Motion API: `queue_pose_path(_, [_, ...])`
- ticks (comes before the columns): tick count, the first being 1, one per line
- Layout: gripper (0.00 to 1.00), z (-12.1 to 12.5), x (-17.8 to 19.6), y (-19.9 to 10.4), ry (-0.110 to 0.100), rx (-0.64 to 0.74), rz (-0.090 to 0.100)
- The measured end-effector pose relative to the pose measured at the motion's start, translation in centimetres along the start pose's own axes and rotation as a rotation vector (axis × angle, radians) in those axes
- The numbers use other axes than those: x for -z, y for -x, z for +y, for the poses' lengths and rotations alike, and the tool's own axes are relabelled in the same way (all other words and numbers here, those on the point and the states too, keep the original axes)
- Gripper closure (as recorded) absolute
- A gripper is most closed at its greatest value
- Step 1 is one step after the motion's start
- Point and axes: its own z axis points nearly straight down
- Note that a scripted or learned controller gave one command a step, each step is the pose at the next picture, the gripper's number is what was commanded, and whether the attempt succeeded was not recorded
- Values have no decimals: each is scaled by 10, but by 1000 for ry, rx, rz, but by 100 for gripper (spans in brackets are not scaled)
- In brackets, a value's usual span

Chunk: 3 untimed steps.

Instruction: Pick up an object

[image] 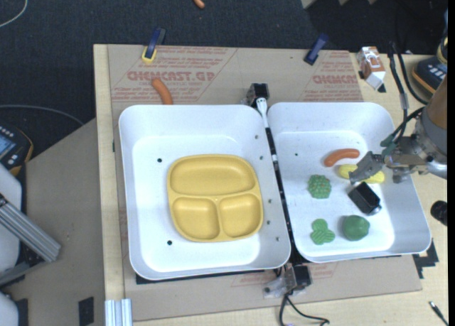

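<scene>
Green toys [319,187] number three (right bin [405,221]), one yellow tray [215,197]

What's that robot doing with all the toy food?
A robot arm reaches in from the right, and its gripper hangs low over the right bin, beside a yellow toy and an orange sausage. It is meant to pick something up, but nothing shows between its fingers yet. Three green toys lie there too: one broccoli piece, another, and a round green one. The left bin holds a yellow divided plate.
</scene>
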Motion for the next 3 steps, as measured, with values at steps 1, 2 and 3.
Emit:
queue_pose_path(1, [0,2,5,0,11,3,-2])
queue_pose_path(2, [0,1,-57,-6,3,3,1])
queue_pose_path(3, [0,7,-119,-9,3,3,1])
